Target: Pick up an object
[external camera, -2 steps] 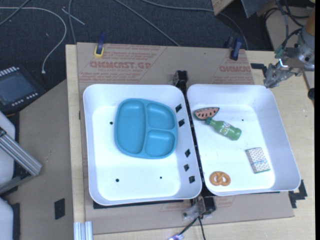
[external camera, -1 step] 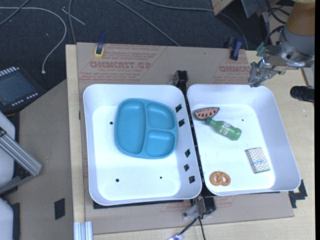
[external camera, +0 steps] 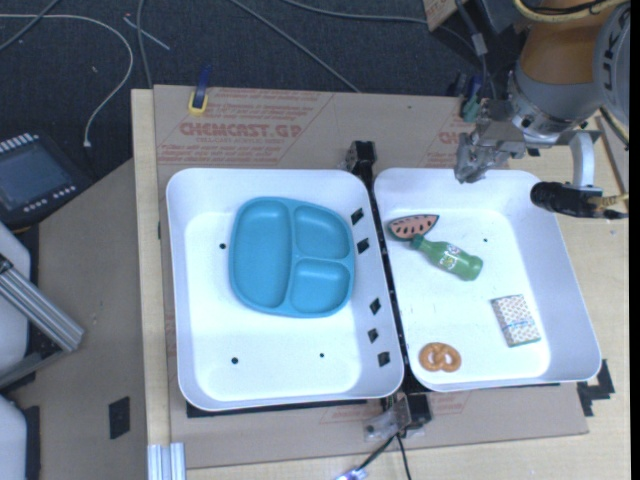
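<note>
Two white bins sit side by side on the desk, their shared walls meeting at a black hinge-like strip down the middle. The left bin point(external camera: 200, 348) holds a blue tray point(external camera: 292, 257), a smooth moulded plastic plate with three compartments, lying flat toward the bin's far side. The right bin point(external camera: 560, 298) carries four small things, spread well apart, which I judge leaves room for a grasp on any one of them.

Near its far-left corner lies a watermelon slice point(external camera: 413, 227), a flat toy wedge with a green rind and red flesh. Just beside it, toward the centre, a green bottle point(external camera: 449, 256) lies on its side at a slant, glossy and round, likely to roll if nudged. Near the right edge rests a small box point(external camera: 516, 320), pale and patterned, flat and angular. At the near edge sits a pretzel point(external camera: 438, 358), tan and looped.

The end effector point(external camera: 473, 166) hangs over the far rim of the right bin, close to its far-left corner, with nothing between its fingers; from where I stand, whether they are spread or pressed together I cannot tell. It is apart from every object, so the pick looks not yet begun. The slice and bottle lie nearest it. The cardboard sheet point(external camera: 270, 128) under the bins looks matt and printed.
</note>
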Robot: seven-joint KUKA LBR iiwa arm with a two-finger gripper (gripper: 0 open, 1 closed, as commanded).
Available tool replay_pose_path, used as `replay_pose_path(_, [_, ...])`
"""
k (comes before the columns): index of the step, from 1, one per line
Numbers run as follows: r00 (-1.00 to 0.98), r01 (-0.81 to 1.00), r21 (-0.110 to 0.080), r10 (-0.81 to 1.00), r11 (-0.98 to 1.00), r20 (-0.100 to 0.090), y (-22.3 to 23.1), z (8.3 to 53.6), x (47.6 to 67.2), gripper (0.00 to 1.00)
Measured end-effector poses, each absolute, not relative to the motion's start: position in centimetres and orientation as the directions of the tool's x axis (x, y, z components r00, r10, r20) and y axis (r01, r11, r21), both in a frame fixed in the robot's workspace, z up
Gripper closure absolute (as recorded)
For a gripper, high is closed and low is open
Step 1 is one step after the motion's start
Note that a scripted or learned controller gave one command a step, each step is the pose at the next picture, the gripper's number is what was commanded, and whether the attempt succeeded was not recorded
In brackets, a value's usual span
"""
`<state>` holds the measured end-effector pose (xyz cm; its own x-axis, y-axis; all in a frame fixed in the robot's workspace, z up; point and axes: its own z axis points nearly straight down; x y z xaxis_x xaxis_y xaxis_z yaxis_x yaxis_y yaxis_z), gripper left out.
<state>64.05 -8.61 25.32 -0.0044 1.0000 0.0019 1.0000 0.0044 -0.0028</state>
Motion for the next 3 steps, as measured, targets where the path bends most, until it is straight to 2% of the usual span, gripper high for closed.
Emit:
replay_pose_path(1, [-0.004,1.000,-0.002,1.000,0.004,0.002,-3.5,25.6,63.8,1.00])
replay_pose_path(2, [-0.006,1.000,0.000,1.000,0.006,0.002,1.7,24.4,64.9,1.00])
replay_pose_path(3, [-0.004,1.000,-0.004,1.000,0.004,0.002,7.2,23.3,63.3,1.00])
